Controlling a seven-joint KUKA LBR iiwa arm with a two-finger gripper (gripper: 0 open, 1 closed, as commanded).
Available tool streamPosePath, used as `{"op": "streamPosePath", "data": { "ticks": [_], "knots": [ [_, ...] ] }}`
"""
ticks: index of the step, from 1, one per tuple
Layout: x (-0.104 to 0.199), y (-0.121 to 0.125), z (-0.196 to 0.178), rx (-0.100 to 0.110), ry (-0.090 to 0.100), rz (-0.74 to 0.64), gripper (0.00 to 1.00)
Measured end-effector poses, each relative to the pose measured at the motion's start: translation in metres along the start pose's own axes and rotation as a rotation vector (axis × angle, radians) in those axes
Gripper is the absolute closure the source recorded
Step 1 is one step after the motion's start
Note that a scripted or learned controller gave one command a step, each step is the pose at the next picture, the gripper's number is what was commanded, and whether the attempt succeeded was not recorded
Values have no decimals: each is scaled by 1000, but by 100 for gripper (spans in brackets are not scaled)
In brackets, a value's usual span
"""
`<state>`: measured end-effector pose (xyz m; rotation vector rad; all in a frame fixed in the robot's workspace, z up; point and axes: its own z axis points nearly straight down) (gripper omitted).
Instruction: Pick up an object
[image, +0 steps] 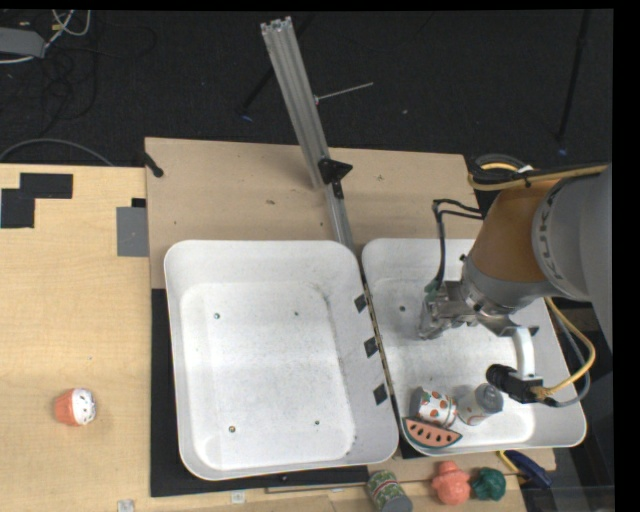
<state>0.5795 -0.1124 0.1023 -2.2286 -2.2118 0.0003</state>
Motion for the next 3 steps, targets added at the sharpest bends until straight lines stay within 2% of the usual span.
{"op": "streamPosePath", "data": {
  "ticks": [3],
  "knots": [
    [8, -11, -169, -5, -2, -8, 100]
  ]
}}
